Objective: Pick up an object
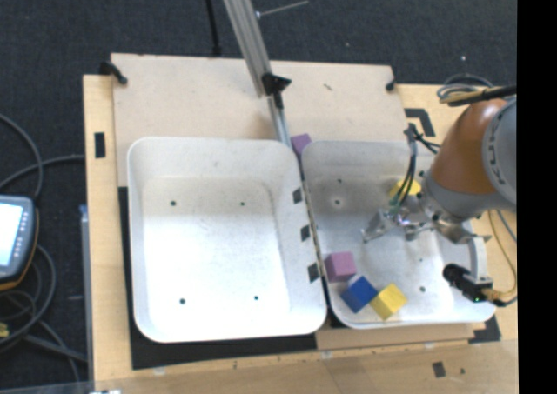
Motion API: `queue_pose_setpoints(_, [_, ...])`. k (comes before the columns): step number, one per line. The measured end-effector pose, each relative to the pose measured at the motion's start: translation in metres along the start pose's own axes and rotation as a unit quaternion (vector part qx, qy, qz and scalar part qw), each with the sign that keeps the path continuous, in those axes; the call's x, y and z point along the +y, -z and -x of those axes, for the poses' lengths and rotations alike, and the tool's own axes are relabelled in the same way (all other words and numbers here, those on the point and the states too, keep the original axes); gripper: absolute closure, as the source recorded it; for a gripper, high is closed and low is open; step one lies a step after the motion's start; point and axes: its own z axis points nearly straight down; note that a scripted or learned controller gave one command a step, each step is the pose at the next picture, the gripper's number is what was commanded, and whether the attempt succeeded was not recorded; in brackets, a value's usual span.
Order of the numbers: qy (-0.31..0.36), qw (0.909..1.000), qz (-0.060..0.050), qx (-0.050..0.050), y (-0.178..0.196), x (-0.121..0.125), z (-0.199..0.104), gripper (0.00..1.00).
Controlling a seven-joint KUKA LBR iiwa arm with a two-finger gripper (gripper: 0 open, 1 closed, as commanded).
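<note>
While the gripper (383,225) sits low in the right bin (348,166), I honestly can't tell its finger state. Near and left of it: one purple block (339,263), one blue block (358,293), one yellow block (389,300). Another yellow piece (406,187) is just beyond.

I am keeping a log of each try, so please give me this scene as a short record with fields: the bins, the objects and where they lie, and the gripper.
bins: left bin and right bin, side by side
purple block: right bin, near its left wall
blue block: right bin, front, touching the yellow block
yellow object: right bin, partly hidden by the arm
small purple block: at the bins' back edge
gripper: low over the right bin's middle
</note>
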Motion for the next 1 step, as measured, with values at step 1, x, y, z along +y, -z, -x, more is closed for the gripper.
queue_pose_setpoints(1, [0.002,1.0000,-0.001,0.005,0.0034,0.0641,0.0278,0.00])
